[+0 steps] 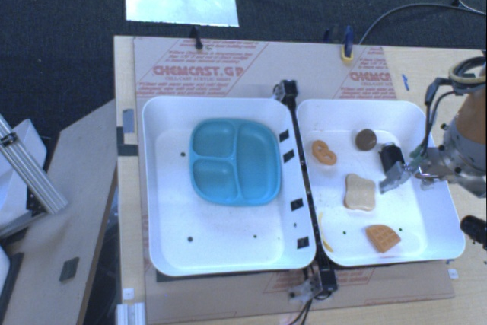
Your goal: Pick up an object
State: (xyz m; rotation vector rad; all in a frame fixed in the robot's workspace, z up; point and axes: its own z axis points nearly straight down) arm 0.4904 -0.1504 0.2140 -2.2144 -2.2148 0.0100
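In the right bin (437,218) lie an orange pretzel (324,152), a brown round piece (366,139), a pale slice of bread (360,192) and an orange waffle-like piece (383,237). My gripper (394,179) reaches in from the right and hangs low over the bin's middle right. It is just right of the bread slice and below and right of the brown piece. Nothing shows between its tips.
The left bin (171,240) holds a blue divided plate (233,161). A black-clipped ridge (298,179) where the two bin walls meet runs between the bins. The arm's body (464,141) stands over the right bin's right rim.
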